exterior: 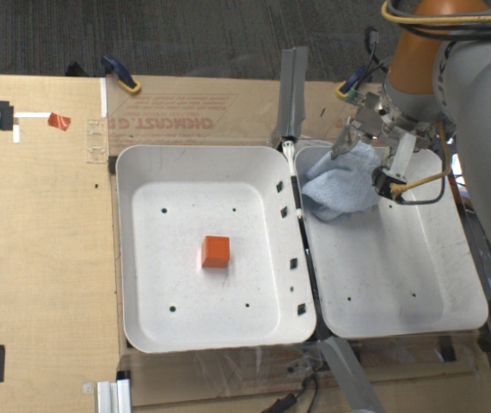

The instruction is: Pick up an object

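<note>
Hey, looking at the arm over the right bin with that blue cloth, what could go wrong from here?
1. The tool sits at the blue cloth, which is bunched against the right bin's upper left corner; a soft, crumpled cloth may slip free or be only partly caught.
2. So close to the bin wall and the divider, the tool might knock the rim.
3. A yellow cable loops near the cloth and may snag.

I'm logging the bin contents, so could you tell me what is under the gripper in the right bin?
A crumpled light blue cloth lies under the gripper, in the far left corner of the right bin. Whatever lies beneath the cloth is covered, and so is the bin floor there.
</note>
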Motion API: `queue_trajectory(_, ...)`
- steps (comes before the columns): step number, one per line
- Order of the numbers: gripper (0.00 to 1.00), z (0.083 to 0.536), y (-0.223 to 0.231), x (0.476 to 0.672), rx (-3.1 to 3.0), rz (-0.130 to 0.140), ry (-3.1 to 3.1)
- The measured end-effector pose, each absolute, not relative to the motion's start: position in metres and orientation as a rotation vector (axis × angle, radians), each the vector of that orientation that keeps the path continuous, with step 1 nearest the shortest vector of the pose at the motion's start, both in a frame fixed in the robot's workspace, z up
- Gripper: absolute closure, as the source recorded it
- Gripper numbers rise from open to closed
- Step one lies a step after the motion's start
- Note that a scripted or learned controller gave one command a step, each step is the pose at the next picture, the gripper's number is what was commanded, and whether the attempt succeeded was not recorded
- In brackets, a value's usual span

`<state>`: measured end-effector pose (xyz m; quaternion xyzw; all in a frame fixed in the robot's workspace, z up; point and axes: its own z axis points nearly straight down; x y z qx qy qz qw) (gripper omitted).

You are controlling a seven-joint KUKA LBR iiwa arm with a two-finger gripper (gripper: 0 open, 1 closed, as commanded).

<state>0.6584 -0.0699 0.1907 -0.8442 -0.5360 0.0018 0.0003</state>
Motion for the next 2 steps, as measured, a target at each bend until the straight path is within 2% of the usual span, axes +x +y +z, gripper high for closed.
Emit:
queue_trajectory(1, 0.00, 0.101, -0.096, 0.641, -2.536, -0.004, -1.864)
queue_trajectory(2, 0.00, 0.099, -0.096, 0.627, -2.274, -0.009, -2.187)
